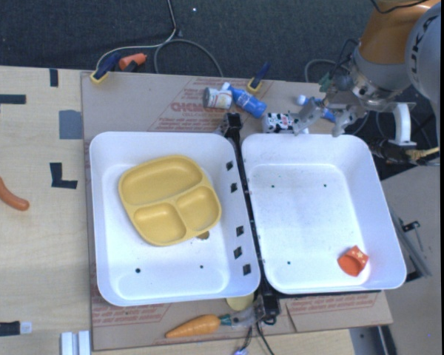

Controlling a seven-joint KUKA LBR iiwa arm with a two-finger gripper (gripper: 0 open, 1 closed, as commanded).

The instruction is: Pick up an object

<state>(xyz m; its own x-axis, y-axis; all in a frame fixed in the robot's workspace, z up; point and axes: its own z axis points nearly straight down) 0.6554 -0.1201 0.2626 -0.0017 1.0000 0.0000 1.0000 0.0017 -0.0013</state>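
While the gripper (322,117) hovers beyond the right bin (370,170), spread wide, holding nothing; orange piece (353,260) in that bin's near corner; yellow plate (170,200) in left bin (103,198).

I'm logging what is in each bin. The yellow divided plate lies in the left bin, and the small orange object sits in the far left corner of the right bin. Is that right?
Not quite. The orange object sits in the near right corner of the right bin, as the camera view shows. The yellow divided plate does lie in the left bin.
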